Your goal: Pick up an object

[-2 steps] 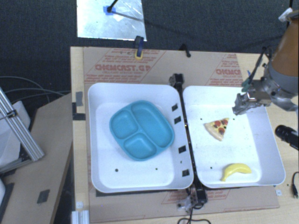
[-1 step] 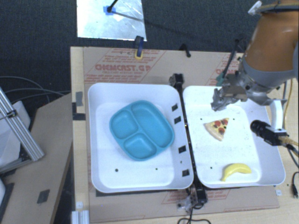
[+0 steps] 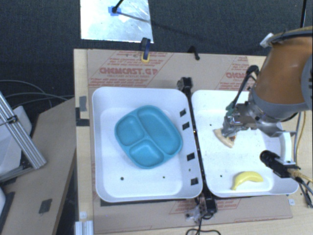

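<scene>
In the right bin (image 3: pixel 210 106) lie a pizza slice (image 3: pixel 224 139) near the middle and a yellow banana (image 3: pixel 247 179) near the front edge. My gripper (image 3: pixel 229 130) reaches in from the right and hangs directly over the pizza slice, its tips at or just above the slice's right end. The slice still lies flat on the bin floor. The banana lies apart, well in front of the gripper.
The left bin (image 3: pixel 105 111) holds a blue divided plate (image 3: pixel 147 135). A black divider with clips (image 3: pixel 190 126) runs between the bins. A black fitting (image 3: pixel 274 163) sticks out at the right bin's right edge. Cardboard lies under both bins.
</scene>
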`<state>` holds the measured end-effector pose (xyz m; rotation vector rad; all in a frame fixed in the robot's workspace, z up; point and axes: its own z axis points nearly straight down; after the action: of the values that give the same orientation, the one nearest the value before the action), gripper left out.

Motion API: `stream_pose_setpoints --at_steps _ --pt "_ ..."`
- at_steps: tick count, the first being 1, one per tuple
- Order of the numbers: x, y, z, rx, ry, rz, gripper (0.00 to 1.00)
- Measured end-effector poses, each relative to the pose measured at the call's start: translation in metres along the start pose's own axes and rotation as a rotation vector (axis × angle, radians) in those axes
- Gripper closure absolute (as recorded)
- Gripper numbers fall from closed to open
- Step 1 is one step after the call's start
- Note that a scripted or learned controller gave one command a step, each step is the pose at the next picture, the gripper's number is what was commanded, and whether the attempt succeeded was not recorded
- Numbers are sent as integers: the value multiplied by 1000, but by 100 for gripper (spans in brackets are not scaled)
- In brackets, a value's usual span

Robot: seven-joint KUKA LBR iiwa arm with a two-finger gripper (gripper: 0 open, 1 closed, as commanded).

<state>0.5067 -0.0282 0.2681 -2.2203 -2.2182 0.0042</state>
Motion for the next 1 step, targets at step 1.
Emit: stream_pose_setpoints --at_steps 1 --pt "52 2 14 -3 2 -10 100"
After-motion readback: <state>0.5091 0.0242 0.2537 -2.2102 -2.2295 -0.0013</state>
